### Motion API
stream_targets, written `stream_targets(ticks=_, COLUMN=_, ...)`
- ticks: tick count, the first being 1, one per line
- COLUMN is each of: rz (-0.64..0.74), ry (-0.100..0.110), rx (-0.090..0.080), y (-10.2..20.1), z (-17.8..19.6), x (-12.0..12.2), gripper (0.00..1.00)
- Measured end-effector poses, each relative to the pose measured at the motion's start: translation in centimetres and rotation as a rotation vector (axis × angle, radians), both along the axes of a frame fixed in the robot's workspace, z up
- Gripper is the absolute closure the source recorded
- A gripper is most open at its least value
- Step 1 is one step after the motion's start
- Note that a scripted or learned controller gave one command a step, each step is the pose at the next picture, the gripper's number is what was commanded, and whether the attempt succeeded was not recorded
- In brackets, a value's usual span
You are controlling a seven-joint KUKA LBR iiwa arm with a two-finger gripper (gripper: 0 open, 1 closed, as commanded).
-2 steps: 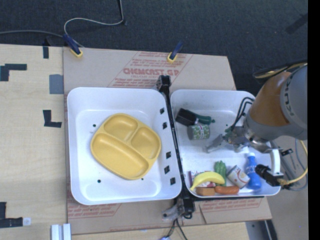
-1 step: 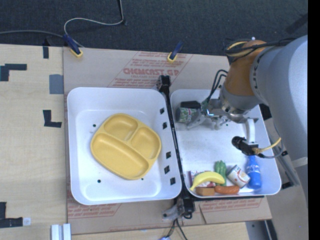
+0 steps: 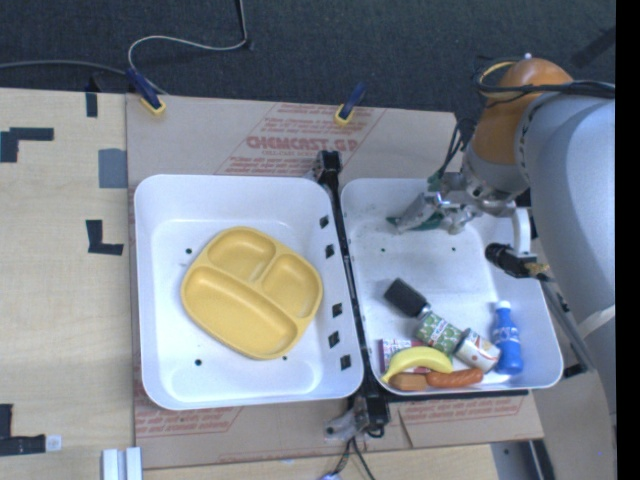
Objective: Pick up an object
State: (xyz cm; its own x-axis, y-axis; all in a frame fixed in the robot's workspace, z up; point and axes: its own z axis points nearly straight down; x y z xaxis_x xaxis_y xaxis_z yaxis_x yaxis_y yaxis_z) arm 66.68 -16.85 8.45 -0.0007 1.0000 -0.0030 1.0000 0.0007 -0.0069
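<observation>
Brown cardboard (image 3: 200,138) covers the bench under two shallow white bins, and dark carpet lies behind it. Two clamps with yellow and blue parts (image 3: 147,92) hold the far edge of the cardboard, and a thin cable runs across the carpet.

The left bin (image 3: 150,298) carries one yellow divided tray (image 3: 252,291), lying at a slant near the middle of that bin.

The right bin (image 3: 555,368) carries several small things, all in its near half. A black block (image 3: 405,297) lies near the middle. Toward the near right corner are a green and white packet (image 3: 440,328), a small red and white container (image 3: 479,349) and a blue bottle (image 3: 505,336) beside the right wall. Along the near wall lie a banana (image 3: 417,360) and, touching it, an orange-brown sausage (image 3: 440,378).

The grey arm enters from the right, and its gripper (image 3: 415,215) is low over the far half of the right bin, well apart from all the objects. Its fingers point left and look slightly parted, with nothing between them.
</observation>
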Motion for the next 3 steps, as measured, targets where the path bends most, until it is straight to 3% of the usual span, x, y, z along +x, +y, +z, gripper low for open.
stream_targets(ticks=1, rz=0.001, ry=-0.010, rx=0.001, y=0.2, z=8.5, x=0.2, gripper=0.00)
stream_targets(ticks=2, rz=0.003, ry=-0.015, rx=0.006, y=-1.4, z=0.6, x=0.5, gripper=0.00)
stream_targets(ticks=3, rz=0.003, ry=-0.015, rx=0.005, y=-2.3, z=0.6, x=0.5, gripper=0.00)
